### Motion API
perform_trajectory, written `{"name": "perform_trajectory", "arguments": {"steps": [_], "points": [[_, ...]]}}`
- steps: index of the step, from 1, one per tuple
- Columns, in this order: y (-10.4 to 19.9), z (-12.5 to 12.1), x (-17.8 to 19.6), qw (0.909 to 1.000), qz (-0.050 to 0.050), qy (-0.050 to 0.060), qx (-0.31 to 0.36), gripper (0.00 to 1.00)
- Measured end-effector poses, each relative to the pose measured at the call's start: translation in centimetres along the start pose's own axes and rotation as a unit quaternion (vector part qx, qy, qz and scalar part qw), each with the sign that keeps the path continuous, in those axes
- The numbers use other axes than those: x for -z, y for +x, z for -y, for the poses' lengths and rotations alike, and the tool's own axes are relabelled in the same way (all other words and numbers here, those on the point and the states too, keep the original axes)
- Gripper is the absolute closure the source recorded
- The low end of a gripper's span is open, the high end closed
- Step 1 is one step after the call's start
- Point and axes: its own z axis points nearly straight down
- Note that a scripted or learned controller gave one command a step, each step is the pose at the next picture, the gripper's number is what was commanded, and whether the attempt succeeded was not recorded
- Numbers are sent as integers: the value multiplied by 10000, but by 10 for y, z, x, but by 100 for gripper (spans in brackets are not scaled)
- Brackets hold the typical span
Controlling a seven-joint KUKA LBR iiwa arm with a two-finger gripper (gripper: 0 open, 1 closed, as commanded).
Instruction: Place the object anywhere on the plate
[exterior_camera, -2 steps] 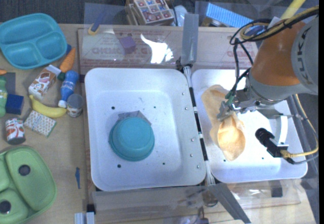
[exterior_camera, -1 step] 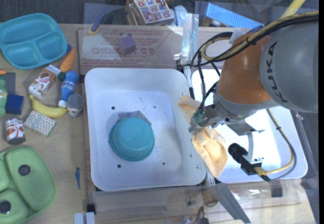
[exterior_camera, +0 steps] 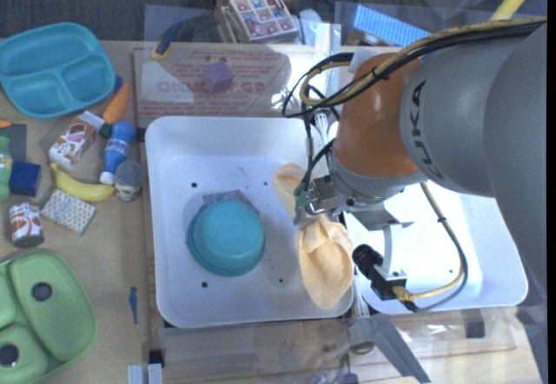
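The grey arm with its orange band reaches in from the right and hangs over the divide between the two white bins. Its hand sits low at the right side of the left bin, and a pale yellow cloth hangs from just beneath it, draping down onto the bin's right rim. The top of the cloth seems pinched in the hand, though the wrist hides the fingers, so whether they are wide or narrow cannot be told. A second fold of the same yellow fabric shows just left of the hand, touching the bin floor.

A teal plate or shallow bowl lies in the left bin's middle, lying partly on a small grey patch. The cloth is near it to the right, but apart from it, not resting on it.

The right bin lies mostly under the arm, with black and yellow cables looping across it.

On the desk left of the bins lie a blue divided tray, a banana, a blue bottle, a small carton, and a green tray at the lower left corner.
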Motion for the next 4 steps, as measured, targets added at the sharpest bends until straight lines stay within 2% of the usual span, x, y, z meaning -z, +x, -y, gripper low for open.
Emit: {"name": "perform_trajectory", "arguments": {"steps": [1, 2, 3, 4], "points": [[49, -5, 6, 9983, 2, -3, 580, 100], [78, -47, 4, 9988, 1, 3, 498, 100], [78, -47, 4, 9988, 0, -1, 499, 0], [34, 27, 57, 9999, -7, 23, 97, 0]]}}
